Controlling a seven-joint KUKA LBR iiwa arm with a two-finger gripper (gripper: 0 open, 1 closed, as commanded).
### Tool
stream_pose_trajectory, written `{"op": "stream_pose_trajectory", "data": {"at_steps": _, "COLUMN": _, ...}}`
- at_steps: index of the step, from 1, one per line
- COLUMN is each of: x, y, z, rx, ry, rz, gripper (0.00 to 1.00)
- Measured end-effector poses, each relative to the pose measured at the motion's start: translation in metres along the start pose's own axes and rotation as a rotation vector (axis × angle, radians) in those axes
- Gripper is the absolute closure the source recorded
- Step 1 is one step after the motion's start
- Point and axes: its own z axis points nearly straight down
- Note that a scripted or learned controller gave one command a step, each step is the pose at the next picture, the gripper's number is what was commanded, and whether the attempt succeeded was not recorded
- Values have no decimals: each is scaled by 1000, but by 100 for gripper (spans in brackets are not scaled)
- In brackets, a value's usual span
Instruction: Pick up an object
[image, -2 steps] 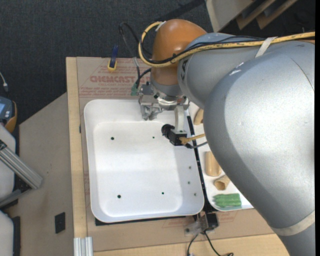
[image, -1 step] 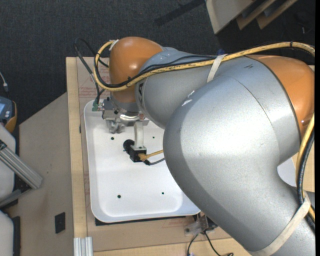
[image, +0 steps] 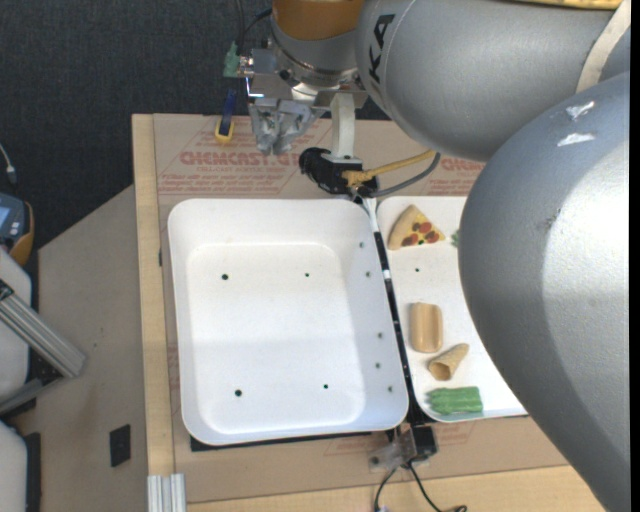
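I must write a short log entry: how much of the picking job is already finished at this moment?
Nothing looks done yet. The grey two-finger gripper hangs above the bench's far edge, beyond the left white bin. The toy pizza slice, tan cylinder, small cone and green block lie in the right bin. Reaching and grasping remain.

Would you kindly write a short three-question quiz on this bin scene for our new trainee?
1. True or false: the pizza slice lies in the right bin.
2. Which item sits nearest the camera in that bin: A) cone B) green piece C) tan cylinder?
3. Fill in: the pincer hangs beyond the far edge of the ____ bin.

Key: 1 true; 2 B; 3 left.
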Motion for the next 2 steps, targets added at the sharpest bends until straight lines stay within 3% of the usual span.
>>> {"op": "stream_pose_trajectory", "data": {"at_steps": 1, "x": 1, "y": -3, "z": 2, "rx": 16, "ry": -6, "rz": -2, "gripper": 100}}
{"op": "stream_pose_trajectory", "data": {"at_steps": 2, "x": 2, "y": -2, "z": -9, "rx": 13, "ry": -6, "rz": -3, "gripper": 100}}
